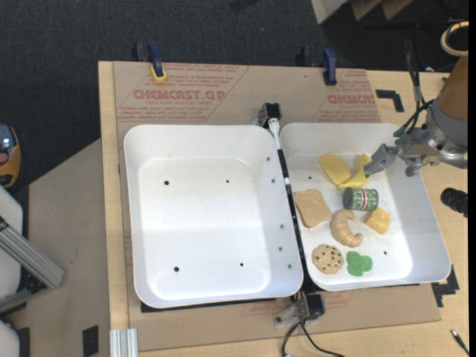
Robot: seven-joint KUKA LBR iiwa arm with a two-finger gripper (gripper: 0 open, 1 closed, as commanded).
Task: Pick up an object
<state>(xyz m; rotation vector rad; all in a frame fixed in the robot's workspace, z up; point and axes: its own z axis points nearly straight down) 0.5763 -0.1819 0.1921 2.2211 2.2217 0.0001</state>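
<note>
Gripper hangs over right bin, near banana & cheese wedge; can, croissant, cookie lie below.

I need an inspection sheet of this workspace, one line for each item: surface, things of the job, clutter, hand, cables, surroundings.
Surface: cardboard-covered bench bearing two shallow white bins side by side, the left bin and the right bin.
Job's things: all in the right bin: yellow wedge, tan bread slice, green can on its side, small yellow block, croissant, cookie, green piece.
Clutter: nothing seen.
Hand: hand low over the right bin's far side, beside the yellow wedge; no thing seen between its fingers.
Cables: cable at the near bench edge.
Surroundings: blue clamps on the far edge; dark carpet beyond.
</note>
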